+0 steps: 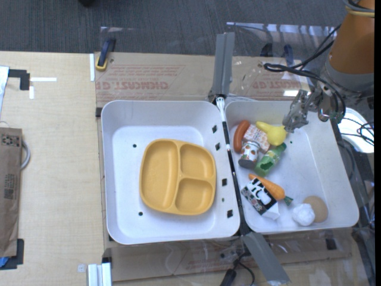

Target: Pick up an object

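A grey arm with an orange band reaches in from the right over a desk carrying two white bins. Reversed red lettering on the cardboard behind them is too faint to read. The left bin holds a yellow divided plate. In the right bin lie a yellow pear, red sausage, green bottle, carrot, a black-and-white packet with unreadable print, and a white ball. The claw hangs at the bin's far side, just right of the pear; whether its fingers are apart cannot be told.
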